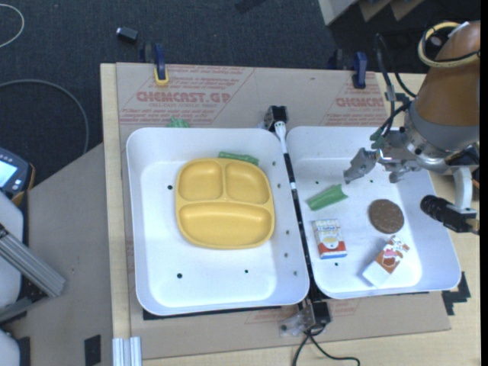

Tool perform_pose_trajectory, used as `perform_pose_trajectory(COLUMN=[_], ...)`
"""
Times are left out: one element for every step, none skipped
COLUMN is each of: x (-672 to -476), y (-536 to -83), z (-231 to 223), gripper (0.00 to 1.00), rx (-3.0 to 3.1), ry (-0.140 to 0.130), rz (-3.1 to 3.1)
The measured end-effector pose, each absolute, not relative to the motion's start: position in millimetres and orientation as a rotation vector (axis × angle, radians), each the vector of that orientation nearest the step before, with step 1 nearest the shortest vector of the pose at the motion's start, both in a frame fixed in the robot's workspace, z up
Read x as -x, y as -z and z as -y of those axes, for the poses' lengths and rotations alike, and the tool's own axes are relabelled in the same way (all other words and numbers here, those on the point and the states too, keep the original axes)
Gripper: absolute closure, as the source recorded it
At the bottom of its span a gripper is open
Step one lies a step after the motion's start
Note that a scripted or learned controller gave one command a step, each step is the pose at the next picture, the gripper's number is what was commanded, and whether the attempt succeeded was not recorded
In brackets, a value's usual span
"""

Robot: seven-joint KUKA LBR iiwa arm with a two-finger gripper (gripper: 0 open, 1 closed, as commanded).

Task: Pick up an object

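Observation:
In the right bin [435, 280] lie a green flat piece [326, 197], a brown round disc [386, 216], a small red-and-white carton [329, 239] and a second small carton [387, 259] near the front. My gripper [379, 170] hangs over the back of this bin, above and between the green piece and the brown disc. Its fingers [358, 166] are spread open with nothing between them.
The left bin [152, 273] holds a yellow divided plate [225, 203] with a green strip [239, 158] just behind it. A black divider [290, 181] runs between the bins. Blue clamps [159, 63] stand at the board's back edge.

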State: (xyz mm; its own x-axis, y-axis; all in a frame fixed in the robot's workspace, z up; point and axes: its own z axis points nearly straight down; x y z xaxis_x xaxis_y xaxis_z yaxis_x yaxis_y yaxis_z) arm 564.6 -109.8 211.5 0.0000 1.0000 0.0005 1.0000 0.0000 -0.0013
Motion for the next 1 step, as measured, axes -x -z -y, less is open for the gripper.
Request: perform_pose_trajectory(x=[-565.3], y=[-222.2], z=[109.7], gripper=[1.0], rx=[2.222], ry=[0.002], rz=[2.223])
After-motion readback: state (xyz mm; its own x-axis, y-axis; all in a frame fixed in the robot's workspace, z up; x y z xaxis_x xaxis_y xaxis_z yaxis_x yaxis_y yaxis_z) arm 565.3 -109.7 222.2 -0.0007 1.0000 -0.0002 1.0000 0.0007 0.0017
